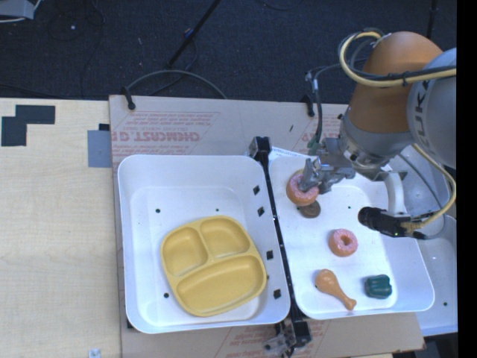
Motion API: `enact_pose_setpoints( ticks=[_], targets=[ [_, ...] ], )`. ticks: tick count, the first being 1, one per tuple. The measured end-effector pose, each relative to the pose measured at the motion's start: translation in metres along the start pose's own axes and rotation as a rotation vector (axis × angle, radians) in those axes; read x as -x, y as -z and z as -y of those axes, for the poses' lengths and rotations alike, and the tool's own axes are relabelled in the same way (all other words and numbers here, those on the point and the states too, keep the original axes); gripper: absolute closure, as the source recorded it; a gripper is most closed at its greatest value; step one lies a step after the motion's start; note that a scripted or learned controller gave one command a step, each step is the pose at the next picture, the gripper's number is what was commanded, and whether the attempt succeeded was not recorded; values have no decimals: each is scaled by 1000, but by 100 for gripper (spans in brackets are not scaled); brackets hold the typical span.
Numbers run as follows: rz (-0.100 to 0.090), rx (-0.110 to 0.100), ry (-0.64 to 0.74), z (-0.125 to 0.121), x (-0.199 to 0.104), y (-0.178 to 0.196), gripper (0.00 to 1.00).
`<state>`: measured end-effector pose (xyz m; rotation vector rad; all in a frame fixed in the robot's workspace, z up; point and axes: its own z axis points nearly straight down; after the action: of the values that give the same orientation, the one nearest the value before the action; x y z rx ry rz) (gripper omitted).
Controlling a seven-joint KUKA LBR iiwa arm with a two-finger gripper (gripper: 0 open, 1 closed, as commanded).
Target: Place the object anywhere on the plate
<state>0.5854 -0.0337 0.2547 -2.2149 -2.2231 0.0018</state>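
A yellow three-compartment plate (216, 278) lies in the left white bin (138, 200), toward its front. Over the back-left corner of the right bin (406, 271), my gripper (311, 179) is shut on a pink-frosted doughnut (300, 192). The doughnut hangs tilted at the fingertips, lifted off the bin floor. A dark patch (310, 211) lies on the floor just beneath it. The doughnut is right of the divider between the bins, well away from the plate.
A second pink doughnut (343, 242), a tan drumstick (335, 288) and a green pepper (378, 286) lie in the right bin. A black divider (270, 230) separates the bins. A black fitting (384, 221) with cables juts from the arm over the right bin.
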Motion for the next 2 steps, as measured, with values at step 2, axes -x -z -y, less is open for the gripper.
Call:
enact_pose_setpoints(
  ticks=[2],
  targets=[
    [1,-2,0,15,-115,-12,100]
  ],
)
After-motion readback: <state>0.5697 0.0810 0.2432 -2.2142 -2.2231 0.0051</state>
